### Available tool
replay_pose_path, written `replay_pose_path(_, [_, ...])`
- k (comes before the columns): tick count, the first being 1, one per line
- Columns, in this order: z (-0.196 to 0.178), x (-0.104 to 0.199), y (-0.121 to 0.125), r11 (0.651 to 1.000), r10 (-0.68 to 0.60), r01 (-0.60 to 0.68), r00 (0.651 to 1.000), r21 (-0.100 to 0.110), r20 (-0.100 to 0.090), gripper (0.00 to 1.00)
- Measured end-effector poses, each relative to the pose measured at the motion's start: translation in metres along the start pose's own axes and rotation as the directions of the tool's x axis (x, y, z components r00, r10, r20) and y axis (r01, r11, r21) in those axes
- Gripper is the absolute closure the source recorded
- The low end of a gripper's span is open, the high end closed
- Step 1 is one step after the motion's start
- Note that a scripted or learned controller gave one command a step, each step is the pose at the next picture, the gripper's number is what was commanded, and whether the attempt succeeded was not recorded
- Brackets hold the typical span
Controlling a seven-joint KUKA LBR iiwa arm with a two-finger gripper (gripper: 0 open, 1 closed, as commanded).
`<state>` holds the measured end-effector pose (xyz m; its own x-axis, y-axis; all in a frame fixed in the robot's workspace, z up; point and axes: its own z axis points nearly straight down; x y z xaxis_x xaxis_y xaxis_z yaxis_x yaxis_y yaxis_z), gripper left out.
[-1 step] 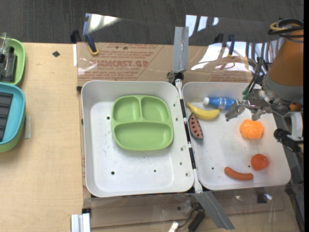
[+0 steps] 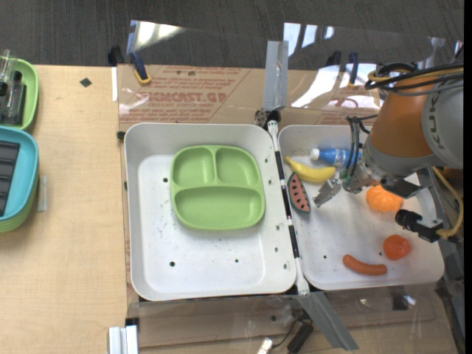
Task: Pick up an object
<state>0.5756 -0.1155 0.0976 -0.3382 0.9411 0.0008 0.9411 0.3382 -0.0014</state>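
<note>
You have nothing lifted yet, as far as this view shows: every candidate object lies on the floor of the right-hand shallow white bin [image 2: 424, 270], and the pick is all left to do. The curved yellow plastic banana [image 2: 311, 171] lies near that bin's upper left, with a small clear bottle with a blue label [image 2: 330, 155] just above it; the red watermelon slice with a dark rind [image 2: 298, 193] rests close against the bin's left wall, just below the banana. Further right you see a rounded orange toy fruit [image 2: 383, 198] partly under the arm, a small red-orange tomato-like ball [image 2: 396, 248] lower down, and a reddish sausage-shaped piece [image 2: 363, 265] near the front edge. The left-hand white bin [image 2: 147, 264] carries only a light green three-compartment plastic plate [image 2: 217, 187], well apart from the action. The grey arm with its orange band [image 2: 402, 124] reaches in from the right and bends down over the right bin, its tool [image 2: 327, 193] slanting down and to the left, low over bare bin floor between the banana and the orange fruit, just right of the watermelon slice. The tool's fingers look slightly apart, with nothing between them. I judge you are at the approach stage, with the banana or the watermelon slice nearest to hand.
</note>
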Motion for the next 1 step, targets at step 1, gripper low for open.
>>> replay_pose_path(1, [-0.0001, -0.0001, 0.0, 1.0, 0.0, 0.0, 1.0, 0.0, 0.0, 0.0])
